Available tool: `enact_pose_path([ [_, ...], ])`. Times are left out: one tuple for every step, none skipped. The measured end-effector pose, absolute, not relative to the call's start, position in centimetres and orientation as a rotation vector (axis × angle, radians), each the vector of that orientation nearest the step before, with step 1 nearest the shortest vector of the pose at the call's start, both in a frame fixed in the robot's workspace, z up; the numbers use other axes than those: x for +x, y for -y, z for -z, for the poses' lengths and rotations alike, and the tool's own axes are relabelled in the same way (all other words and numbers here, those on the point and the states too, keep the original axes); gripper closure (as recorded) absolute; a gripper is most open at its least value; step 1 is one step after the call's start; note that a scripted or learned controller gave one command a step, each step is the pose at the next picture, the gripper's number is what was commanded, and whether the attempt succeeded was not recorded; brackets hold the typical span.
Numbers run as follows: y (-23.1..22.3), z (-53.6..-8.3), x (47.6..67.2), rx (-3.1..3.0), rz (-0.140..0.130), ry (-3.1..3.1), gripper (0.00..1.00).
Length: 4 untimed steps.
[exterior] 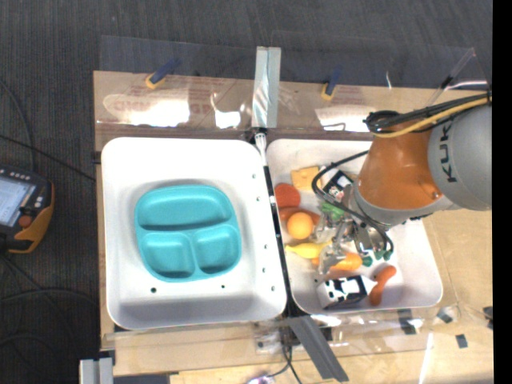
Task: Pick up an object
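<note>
The right bin [416, 282] holds a heap of small toy foods. An orange ball [300, 225] lies beside a yellow banana-like piece [304, 251], with a red-orange piece [286, 194] and a tan wedge [305, 178] behind them. A red-orange sausage shape [381, 282] and a black-and-white block [345, 290] lie near the front wall. My gripper [342, 245] reaches down from the orange wrist band into the middle of the heap, over an orange piece [346, 260]. The wrist and clutter hide its tips.
In the left bin [120, 294] sits a turquoise tray [189, 230] with three compartments. A metal post [267, 86] stands behind the ridge between the bins. A handheld pendant [22, 206] lies on the floor at the far left.
</note>
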State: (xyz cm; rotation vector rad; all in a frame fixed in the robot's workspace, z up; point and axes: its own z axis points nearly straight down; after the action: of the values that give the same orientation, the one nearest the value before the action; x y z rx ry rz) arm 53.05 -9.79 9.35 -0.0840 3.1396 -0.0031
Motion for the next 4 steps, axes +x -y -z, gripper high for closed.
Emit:
enact_pose_path([
  [9.8, -9.4, 53.1, -0.084, 0.003, -3.139, 0.0],
  [9.8, -10.4, 53.2, -0.085, 0.007, -3.136, 1.0],
  [9.5, -12.2, 49.6, 0.067, -0.001, -3.14, 1.0],
  [9.6, -12.6, 50.2, 0.068, 0.003, -3.119, 0.0],
])
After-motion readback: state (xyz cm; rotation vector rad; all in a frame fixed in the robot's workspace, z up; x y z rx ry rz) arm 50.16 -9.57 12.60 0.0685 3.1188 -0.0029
